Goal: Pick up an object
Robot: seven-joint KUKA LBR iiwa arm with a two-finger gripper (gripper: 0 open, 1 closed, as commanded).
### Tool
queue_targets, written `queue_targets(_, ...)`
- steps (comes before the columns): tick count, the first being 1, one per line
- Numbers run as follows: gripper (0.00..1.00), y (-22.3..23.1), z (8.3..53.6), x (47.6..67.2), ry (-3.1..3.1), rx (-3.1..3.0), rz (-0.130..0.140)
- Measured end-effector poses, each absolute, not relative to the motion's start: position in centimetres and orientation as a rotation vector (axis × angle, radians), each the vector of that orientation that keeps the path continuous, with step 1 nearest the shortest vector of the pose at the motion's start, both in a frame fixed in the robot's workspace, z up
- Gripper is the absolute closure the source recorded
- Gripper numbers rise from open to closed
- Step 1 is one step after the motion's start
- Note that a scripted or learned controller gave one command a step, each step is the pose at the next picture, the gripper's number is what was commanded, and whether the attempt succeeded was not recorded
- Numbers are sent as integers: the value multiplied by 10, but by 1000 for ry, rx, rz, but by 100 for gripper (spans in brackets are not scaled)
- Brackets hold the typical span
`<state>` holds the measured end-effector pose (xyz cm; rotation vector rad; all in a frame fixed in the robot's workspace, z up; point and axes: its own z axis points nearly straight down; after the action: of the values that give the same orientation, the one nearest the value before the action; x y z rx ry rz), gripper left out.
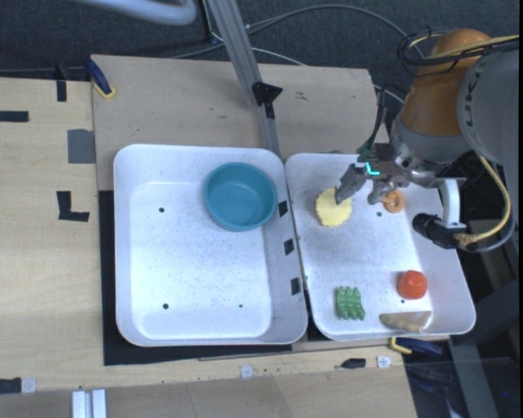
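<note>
**A:** You ask where the pincer is now. You see it over the right bin, in the upper part, hanging under the grey wrist with the orange band. One dark finger slants down and to the left, and its tip reaches the upper right edge of the yellow piece.

**B:** So does it hold the yellow piece?

**A:** You cannot say that. The yellow piece is not seen between two fingers; it lies on the bin floor, just below and left of the pincer. If the pincer is spread or pressed together, I cannot tell, because the wrist covers much of it.

**B:** Then which way must the move go?

**A:** In my judgement this is the one thing you must watch: the yellow piece lies to the lower left of the pincer, toward the wall between the two bins. It looks nearly round, so I see no clear long axis, and the angle of the fingers matters little. The pincer should come a little left and down, so that the piece is in the middle and not at one fingertip only.

**B:** And other things near?

**A:** A small orange thing sits just right of the pincer. The red ball, the green piece and the pale piece are well apart, at the lower end. The blue bowl is in the left bin.
</note>
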<state>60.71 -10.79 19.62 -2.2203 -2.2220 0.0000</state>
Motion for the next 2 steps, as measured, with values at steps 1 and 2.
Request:
queue_targets(1, 0, -108, 196, 607, -2222, -2220, 0)
queue_targets(2, 0, -109, 149, 598, -2220, -2219, 4)
